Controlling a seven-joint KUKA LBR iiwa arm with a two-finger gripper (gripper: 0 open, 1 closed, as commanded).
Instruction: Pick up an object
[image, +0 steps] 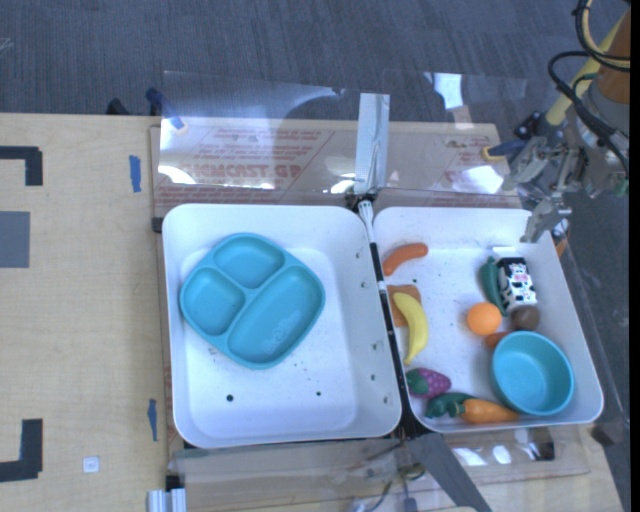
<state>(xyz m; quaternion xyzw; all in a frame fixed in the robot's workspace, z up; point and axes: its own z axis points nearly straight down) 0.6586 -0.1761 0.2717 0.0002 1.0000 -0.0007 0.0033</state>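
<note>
The claw (545, 215) hangs at the far right corner of the right bin (585, 345), above its rim; whether it is released or clenched cannot be told from this slant, and nothing shows gripped in it. Just below it in the bin lie a green item (490, 283) and a small black-and-white cow-patterned box (516, 284), touching each other. Nearer the camera sit an orange ball (484, 319), a brown item (525, 319) and a blue bowl (532, 372). An orange sausage-shaped toy (404, 257) lies toward the bin's far left, with a banana (411, 322) below it, then purple grapes (429, 381) and a carrot (487, 410) along the near edge. The left bin (300, 405) holds 1 blue divided plate (252, 299). Both bins rest on the tabletop (70, 330).
</note>
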